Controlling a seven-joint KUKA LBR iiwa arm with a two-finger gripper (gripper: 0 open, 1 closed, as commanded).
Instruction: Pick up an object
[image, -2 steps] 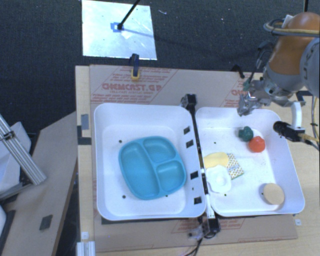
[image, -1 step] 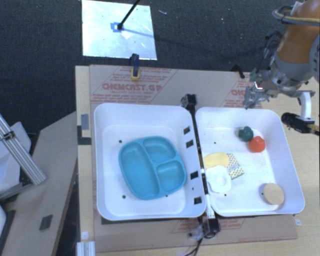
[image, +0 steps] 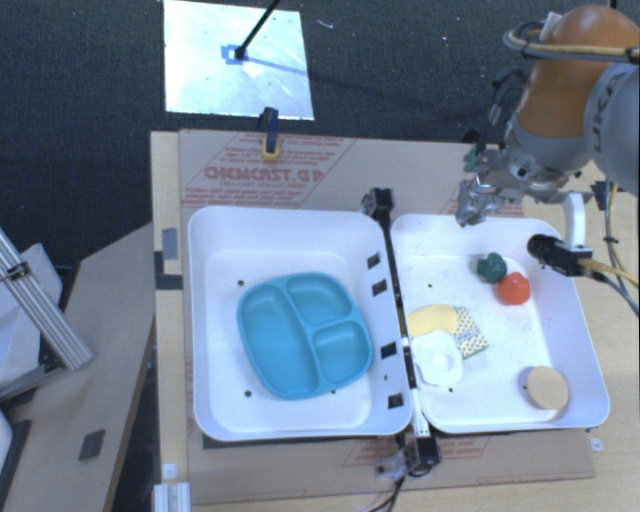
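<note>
Nothing picked yet: gripper (image: 472, 210) poised over right bin's (image: 580, 330) far rim, grasping nothing visible, finger spread impossible to tell, green toy (image: 491, 267) and red ball (image: 514, 288) lying untouched.

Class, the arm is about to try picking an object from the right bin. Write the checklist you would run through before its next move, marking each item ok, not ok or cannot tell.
1. Gripper over the right white bin: ok, it sits at the far rim.
2. Gripper carrying nothing: ok, nothing seen between its fingers.
3. Nearest targets in view: ok, the dark green lump and round orange-red ball lie just below it.
4. Those two separated: not ok, they lie almost touching.
5. Finger opening: cannot tell.
6. Blue divided plastic tray out of the way: ok, it lies in the left bin.
</note>
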